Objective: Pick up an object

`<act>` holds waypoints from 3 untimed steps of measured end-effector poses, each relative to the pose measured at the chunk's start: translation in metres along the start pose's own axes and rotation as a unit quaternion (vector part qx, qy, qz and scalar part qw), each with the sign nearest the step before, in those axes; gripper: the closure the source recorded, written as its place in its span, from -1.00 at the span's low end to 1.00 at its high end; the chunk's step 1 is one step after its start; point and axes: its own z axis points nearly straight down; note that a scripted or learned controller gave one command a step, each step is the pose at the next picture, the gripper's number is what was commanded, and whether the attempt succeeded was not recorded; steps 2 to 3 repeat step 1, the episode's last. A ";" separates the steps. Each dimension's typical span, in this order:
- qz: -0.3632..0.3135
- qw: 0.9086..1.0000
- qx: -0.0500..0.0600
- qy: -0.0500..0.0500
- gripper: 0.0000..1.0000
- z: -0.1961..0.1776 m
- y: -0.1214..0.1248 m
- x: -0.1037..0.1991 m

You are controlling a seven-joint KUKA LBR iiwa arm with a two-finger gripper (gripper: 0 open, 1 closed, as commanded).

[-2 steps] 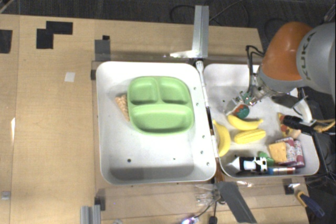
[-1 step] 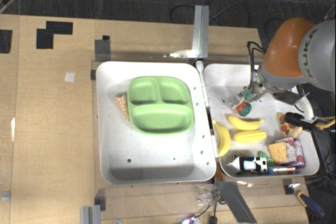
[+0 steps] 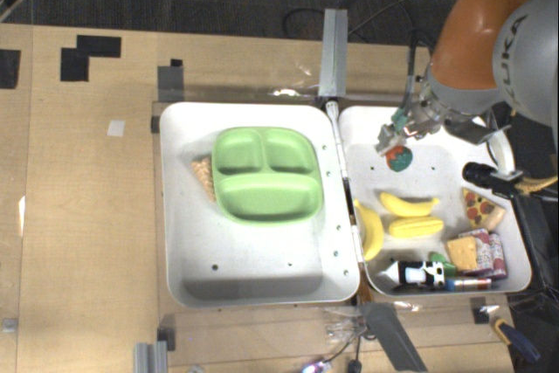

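One small red-green object (image 3: 399,158) pinched between jaws, above right bin (image 3: 437,122).

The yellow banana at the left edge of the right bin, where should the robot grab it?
Probably across the banana's thick middle, coming straight down from above. It lies flat and curved beside the bin wall, so the fingers should straddle its narrow width, not its length.

We read one marking: the letters "KUKA" in dark print on the arm's grey casing (image 3: 524,48), running vertically at the view's right edge (partly cut off). Packages at the right bin's (image 3: 437,122) front-right corner carry print, too small for us to read.
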 end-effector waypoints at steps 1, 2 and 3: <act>0.013 1.000 0.000 0.000 1.00 -0.058 0.028 -0.007; 0.013 1.000 0.000 0.000 1.00 -0.058 0.028 -0.007; 0.013 1.000 0.000 0.000 1.00 -0.058 0.028 -0.007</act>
